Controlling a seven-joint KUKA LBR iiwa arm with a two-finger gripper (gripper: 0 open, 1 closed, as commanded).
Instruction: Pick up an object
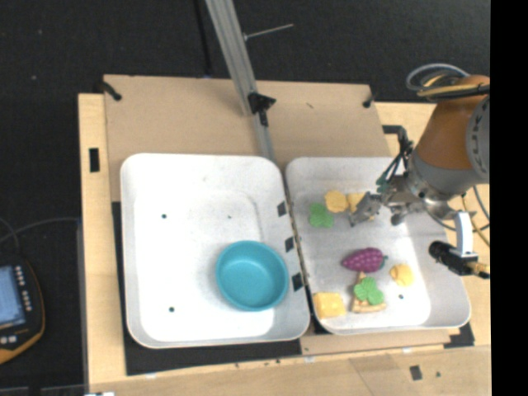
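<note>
Here we are looking down on the two white bins, and the arm (450, 143) is reaching in from the right over the right bin (445, 308). The gripper (378, 209) is hanging low over the upper middle of that bin, its two fingers spread apart with nothing between them. A yellow piece (336, 200) is lying just to the left of the fingers, with a smaller yellow bit (356, 200) right beside the nearer fingertip; whether they are touching, we cannot tell. A green piece (321, 216) is sitting a little further left, near the bin's left wall. Below the gripper, well apart from it, a purple grape bunch (364, 260) is resting in the middle of the bin. Nearer the front edge we are seeing a green and tan piece (368, 294), a yellow block (329, 304) at the front left corner, and a small yellow item (402, 274) to the right of the grapes. In the left bin (165, 188) a blue bowl (252, 275) is sitting upright toward the front right.
</note>
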